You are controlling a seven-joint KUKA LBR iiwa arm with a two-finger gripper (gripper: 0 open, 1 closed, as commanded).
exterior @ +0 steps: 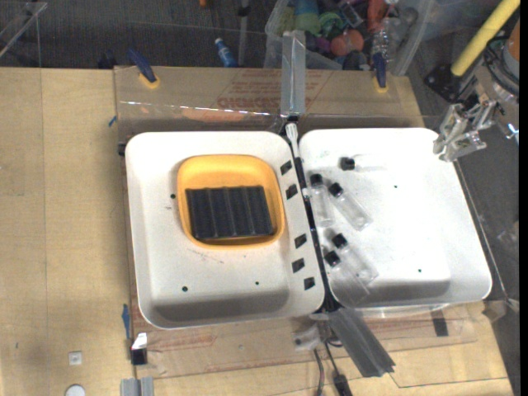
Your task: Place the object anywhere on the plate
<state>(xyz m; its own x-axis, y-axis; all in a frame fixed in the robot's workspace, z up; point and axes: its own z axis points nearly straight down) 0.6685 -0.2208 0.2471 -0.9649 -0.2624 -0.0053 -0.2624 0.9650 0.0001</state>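
- Left shallow white bin [157, 283]: an orange rounded plate [229, 198] sits near its centre, carrying a black ribbed rectangular object [229, 213].
- Right shallow white bin [429, 254]: small clear vials with black caps [345, 206] lie along its left edge.
- End effector [462, 134]: above the right bin's far right corner; grip state cannot be told.

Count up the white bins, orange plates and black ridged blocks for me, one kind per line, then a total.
White bins: 2
Orange plate: 1
Black ridged block: 1
Total: 4
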